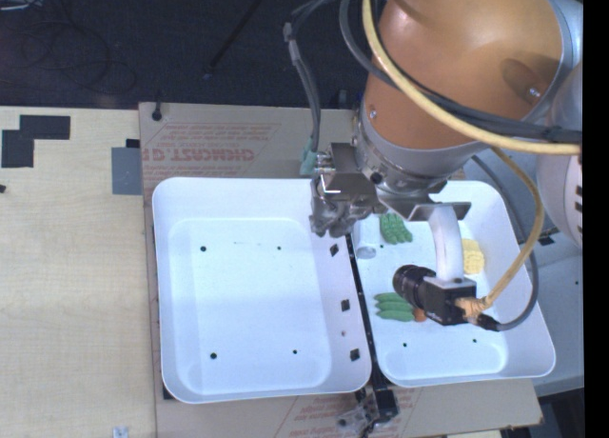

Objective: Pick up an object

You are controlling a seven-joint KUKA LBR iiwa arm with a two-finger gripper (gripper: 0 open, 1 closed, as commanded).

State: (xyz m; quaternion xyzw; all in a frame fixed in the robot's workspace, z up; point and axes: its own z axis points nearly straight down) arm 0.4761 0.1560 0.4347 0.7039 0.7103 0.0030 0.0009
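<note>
My gripper point(333, 220) hangs over the inner rim where the two bins meet, at the upper left corner of the right bin point(528, 350). The big orange and grey wrist hides most of it from above. In the right bin a leafy green toy point(394, 228) lies just right of the gripper. A yellow corn piece point(473, 257) sits further right, and a green pea pod point(392, 307) lies lower down near the divider. A small grey item point(365, 253) rests by the divider below the gripper. I see nothing held.
The left bin point(181, 236) stands beside the right one, sharing a raised divider point(346, 305). A black cylinder on a white bracket point(424, 289), with yellow cable, hangs from the arm over the right bin. Brown board and a pale bench surround the bins.
</note>
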